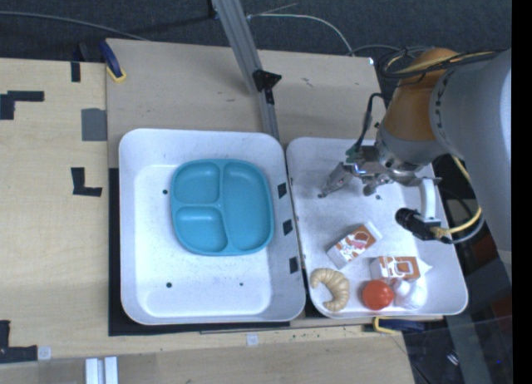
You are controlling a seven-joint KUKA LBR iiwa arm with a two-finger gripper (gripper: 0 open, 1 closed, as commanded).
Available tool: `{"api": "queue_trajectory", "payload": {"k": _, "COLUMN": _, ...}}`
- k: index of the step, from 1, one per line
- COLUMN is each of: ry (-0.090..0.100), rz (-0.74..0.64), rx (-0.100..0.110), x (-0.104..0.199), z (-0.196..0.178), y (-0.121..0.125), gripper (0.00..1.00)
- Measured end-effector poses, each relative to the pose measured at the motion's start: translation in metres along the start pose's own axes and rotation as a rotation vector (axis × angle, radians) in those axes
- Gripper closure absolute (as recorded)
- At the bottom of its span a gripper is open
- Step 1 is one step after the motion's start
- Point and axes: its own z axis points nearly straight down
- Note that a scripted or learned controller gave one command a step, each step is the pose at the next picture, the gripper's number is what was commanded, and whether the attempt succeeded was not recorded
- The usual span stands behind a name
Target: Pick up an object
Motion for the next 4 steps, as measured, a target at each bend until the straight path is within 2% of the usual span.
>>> {"api": "queue_trajectory", "payload": {"k": 1, "ry": -0.001, "rz": 0.000, "rx": -0.004, "x": 0.001, "z": 0.025, "y": 0.000, "gripper": 0.00}}
{"api": "queue_trajectory", "payload": {"k": 2, "ry": -0.001, "rz": -0.001, "rx": -0.004, "x": 0.001, "z": 0.013, "y": 0.000, "gripper": 1.00}}
{"api": "queue_trajectory", "payload": {"k": 3, "ry": -0.001, "rz": 0.000, "rx": -0.011, "x": 0.006, "z": -0.049, "y": -0.001, "gripper": 1.00}}
{"api": "queue_trajectory", "payload": {"k": 4, "ry": -0.001, "rz": 0.001, "rx": -0.010, "x": 0.007, "z": -0.095, "y": -0.001, "gripper": 1.00}}
